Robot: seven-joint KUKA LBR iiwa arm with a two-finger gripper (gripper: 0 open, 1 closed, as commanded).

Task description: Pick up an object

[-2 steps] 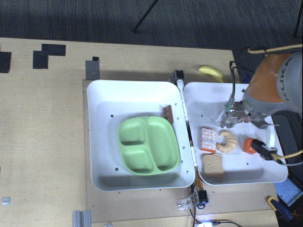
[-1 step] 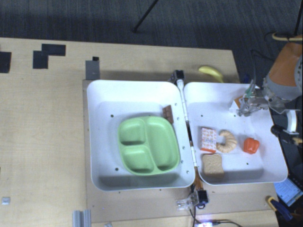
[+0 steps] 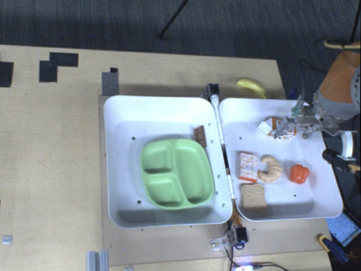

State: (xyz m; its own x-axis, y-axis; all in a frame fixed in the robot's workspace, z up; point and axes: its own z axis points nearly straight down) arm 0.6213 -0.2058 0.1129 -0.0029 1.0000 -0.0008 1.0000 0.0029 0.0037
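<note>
- The arm (image 3: 338, 86) comes in from the right, grey with its orange band, and hangs over the far part of the right bin (image 3: 333, 208).
- The gripper (image 3: 286, 130) is low over a small pile at the back of that bin: a white piece (image 3: 265, 127) and something orange-brown (image 3: 276, 123) just beside it. Whether it is spread or pinched, I cannot tell; the tips blur into the clutter.
- Nearer the front of the same bin lie a red-and-white packet (image 3: 248, 167), a croissant (image 3: 271, 169) touching it, a red-orange piece (image 3: 299, 174) apart to the right, and a slice of toast (image 3: 254, 196) near the front wall.
- The left bin (image 3: 118, 151) holds a green tray (image 3: 177, 173) with three compartments; a small brown bar (image 3: 199, 133) leans by the tray's far right corner.
- A banana (image 3: 251, 86) lies on the bench (image 3: 51, 162) behind the right bin.
</note>
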